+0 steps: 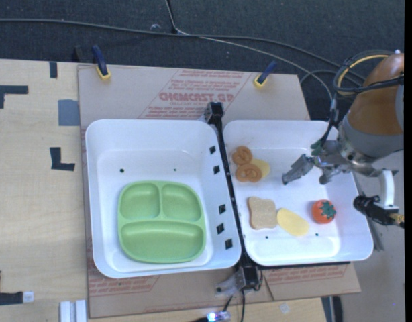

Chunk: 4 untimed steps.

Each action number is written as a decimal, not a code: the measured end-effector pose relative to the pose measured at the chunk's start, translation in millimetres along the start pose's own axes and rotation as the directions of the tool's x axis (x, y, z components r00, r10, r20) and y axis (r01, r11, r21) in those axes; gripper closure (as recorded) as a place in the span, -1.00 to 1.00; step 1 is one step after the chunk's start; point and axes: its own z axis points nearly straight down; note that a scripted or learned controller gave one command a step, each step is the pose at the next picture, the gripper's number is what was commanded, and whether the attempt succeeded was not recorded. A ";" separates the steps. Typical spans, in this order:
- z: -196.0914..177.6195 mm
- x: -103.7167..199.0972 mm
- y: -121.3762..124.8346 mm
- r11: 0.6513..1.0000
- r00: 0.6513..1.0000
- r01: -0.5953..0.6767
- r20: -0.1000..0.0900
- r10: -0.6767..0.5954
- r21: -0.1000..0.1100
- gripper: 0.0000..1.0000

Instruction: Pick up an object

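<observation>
- Two shallow white bins side by side on a brown cardboard sheet: left bin and right bin, sharing a black divider strip down the middle.
- In the left bin, toward 6 o'clock, a green divided plate with three compartments, lying flat.
- In the right bin, at about 10 o'clock, two brown pretzel-shaped pieces, touching each other, with a pale yellow piece just beside them at their 3 o'clock.
- Toward 7 o'clock of the same bin, a tan toast slice, lying flat.
- Just beside the toast at its 4 o'clock, a yellow lemon-like piece, edges close to touching.
- At 3 o'clock from that yellow piece, a small red tomato with a green top, apart from the rest.
- Reaching in from 3 o'clock, grey arm with orange band above the wrist, over the right bin's far-right side.
- Gripper hanging above bare white floor at the bin's centre, at 12 o'clock from the tomato and clear of every item.
- Fingers spread apart, nothing between them; one dark finger angled toward 8 o'clock.
- At 12 o'clock beyond the bins, two blue-and-yellow clamps on the cardboard edge and black cables across dark carpet.
</observation>
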 end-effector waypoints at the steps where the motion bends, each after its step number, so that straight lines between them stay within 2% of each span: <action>1: -6.9 0.3 3.0 1.000 1.000 0.004 0.002 -0.004 -0.013 -1.00; 3: 103.8 -11.4 -2.7 1.000 1.000 0.002 0.002 -0.002 -0.007 -1.00; 4: 108.8 -11.9 -1.2 1.000 1.000 0.003 0.004 -0.003 -0.016 -1.00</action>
